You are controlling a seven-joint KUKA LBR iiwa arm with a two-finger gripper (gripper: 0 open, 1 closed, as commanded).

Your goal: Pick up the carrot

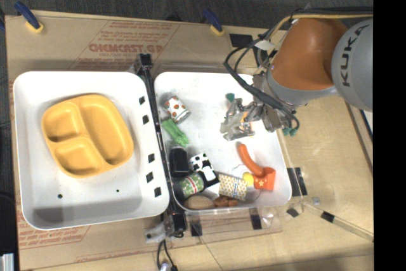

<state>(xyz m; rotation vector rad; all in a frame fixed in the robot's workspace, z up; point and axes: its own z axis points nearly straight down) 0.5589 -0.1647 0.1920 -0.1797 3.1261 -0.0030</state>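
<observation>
The carrot (250,160) is a short orange piece lying at a slant in the right bin (204,89), near its right wall. My gripper (239,124) hangs over the same bin, just above and left of the carrot's upper end and apart from it. Nothing shows in the gripper. The grey arm with its orange band (304,54) reaches in from the right over the bin's upper right corner.
An orange-red carton (265,180) touches the carrot's lower end. Several toys crowd the bin's front: a cow-patterned piece (204,165), a green can (190,185), a patterned carton (231,186), a black item (178,160). A green vegetable (174,133) and a small can (176,109) lie further left. A yellow divided plate (87,134) sits in the left bin (38,203).
</observation>
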